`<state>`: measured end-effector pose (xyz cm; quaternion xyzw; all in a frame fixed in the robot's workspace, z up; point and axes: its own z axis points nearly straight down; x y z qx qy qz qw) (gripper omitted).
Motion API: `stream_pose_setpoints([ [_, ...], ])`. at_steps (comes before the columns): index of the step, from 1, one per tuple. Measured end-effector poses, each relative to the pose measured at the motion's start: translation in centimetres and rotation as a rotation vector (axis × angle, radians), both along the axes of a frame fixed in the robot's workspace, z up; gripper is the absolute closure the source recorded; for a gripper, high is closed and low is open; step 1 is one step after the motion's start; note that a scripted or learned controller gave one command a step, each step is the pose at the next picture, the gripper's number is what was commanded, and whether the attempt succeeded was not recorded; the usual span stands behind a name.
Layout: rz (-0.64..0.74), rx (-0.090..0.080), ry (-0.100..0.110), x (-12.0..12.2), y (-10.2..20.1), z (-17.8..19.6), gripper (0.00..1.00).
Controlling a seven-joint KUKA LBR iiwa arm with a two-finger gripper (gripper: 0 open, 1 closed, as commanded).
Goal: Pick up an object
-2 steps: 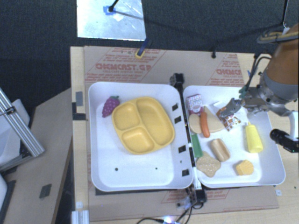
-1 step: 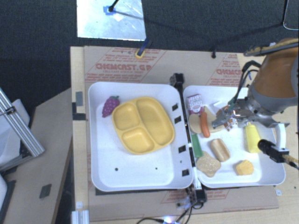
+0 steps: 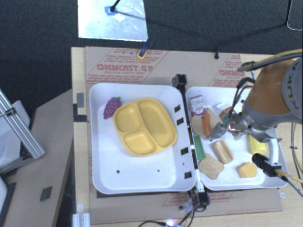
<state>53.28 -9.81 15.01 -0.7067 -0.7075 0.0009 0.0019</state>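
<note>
The right bin [image 3: 236, 186] holds several toy foods: a white and pink packet [image 3: 197, 104], an orange carrot stick [image 3: 207, 124] lying over a pale round slice [image 3: 198, 125], a bread roll [image 3: 222, 151], a brown toast piece [image 3: 211, 167], a yellow cheese cube [image 3: 247, 170], a green strip [image 3: 198, 148] and a yellow piece [image 3: 258, 144]. My gripper [image 3: 218, 132] hangs low over the middle of this bin, just right of the carrot stick and above the bread roll. Nothing is visibly held in it.
The left bin [image 3: 109, 174] carries a yellow divided plate [image 3: 143, 126] and a purple bunch of grapes [image 3: 112, 107] at its far left corner. A black divider [image 3: 187, 126] separates the bins. My arm [image 3: 272, 93] covers the right bin's far right part.
</note>
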Motion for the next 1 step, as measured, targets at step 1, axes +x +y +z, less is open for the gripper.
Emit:
stream_pose_setpoints([
  [1, 0.000, 0.000, -0.002, 0.63, 0.27, -6.00, 0.00],
])
